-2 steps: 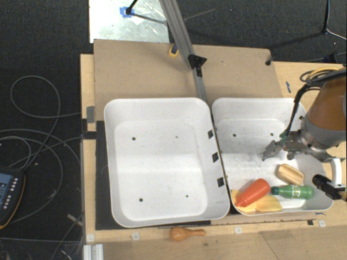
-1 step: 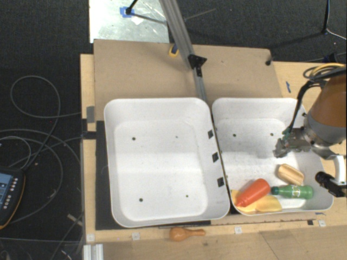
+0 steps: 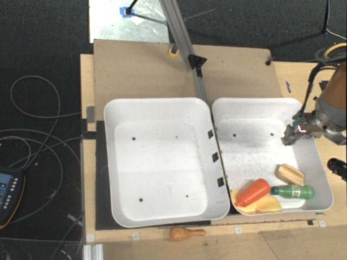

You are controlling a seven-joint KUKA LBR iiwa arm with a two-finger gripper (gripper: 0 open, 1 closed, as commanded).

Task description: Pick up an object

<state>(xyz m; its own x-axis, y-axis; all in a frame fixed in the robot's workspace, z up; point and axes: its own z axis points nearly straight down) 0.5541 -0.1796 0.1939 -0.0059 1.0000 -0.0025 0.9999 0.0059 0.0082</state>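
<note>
Camera view: task objects sat bunched in the near corner of the right bin [image 3: 255,112]. An orange carrot-shaped piece [image 3: 252,192], smooth and tapered, lay tilted against a flat yellow piece [image 3: 268,204]. Just beside them lay a green bottle [image 3: 293,191] on its side, glossy, with a pale label band, and a tan bread-roll shape [image 3: 290,173], matte and oblong, just behind the bottle.

The gripper [image 3: 289,135] hung over the right bin's far-right area, near the rim, with the grey arm and orange band coming in from the right. All four objects were nearer the camera than the gripper and apart from it; the roll was nearest. Jaw state: couldn't tell, fingertips too small and dark to resolve. Nothing visible between them.

The left bin [image 3: 116,118] was white, shallow, round-cornered, with scuffed plastic. An orange-tan pear-like piece [image 3: 185,233] lay on the bench edge in front of it, outside both bins.
</note>
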